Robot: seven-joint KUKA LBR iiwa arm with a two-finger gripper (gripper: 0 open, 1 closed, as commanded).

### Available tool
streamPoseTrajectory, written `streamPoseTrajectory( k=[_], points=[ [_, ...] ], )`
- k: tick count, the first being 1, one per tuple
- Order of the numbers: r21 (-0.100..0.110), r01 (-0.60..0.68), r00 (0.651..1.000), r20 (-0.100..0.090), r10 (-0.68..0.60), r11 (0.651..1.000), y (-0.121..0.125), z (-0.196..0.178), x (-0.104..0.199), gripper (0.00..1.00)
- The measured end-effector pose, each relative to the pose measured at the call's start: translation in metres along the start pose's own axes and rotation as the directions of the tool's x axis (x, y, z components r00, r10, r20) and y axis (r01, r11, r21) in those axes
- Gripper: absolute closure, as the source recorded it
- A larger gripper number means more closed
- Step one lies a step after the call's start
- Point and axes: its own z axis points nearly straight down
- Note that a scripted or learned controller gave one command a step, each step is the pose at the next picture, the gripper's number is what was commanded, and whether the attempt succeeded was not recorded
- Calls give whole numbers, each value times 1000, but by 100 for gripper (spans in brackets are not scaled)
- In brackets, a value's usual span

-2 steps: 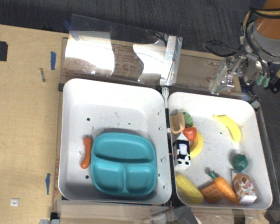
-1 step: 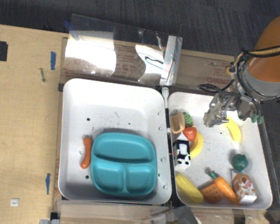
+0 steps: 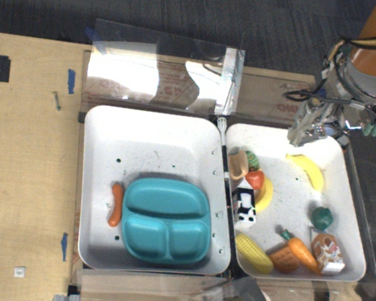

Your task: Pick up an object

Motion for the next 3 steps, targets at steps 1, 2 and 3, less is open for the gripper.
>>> streamPoseTrajectory(
  k=[1, 2, 3],
  points=[
    [-2, 118, 993, -1, -118, 993, -8, 1, -22, 100],
    [-4, 337, 942, -5, -337, 942, -28, 1, 48, 100],
    [-8, 358, 934, -4, -358, 934, 4, 29, 9, 100]
  ],
)
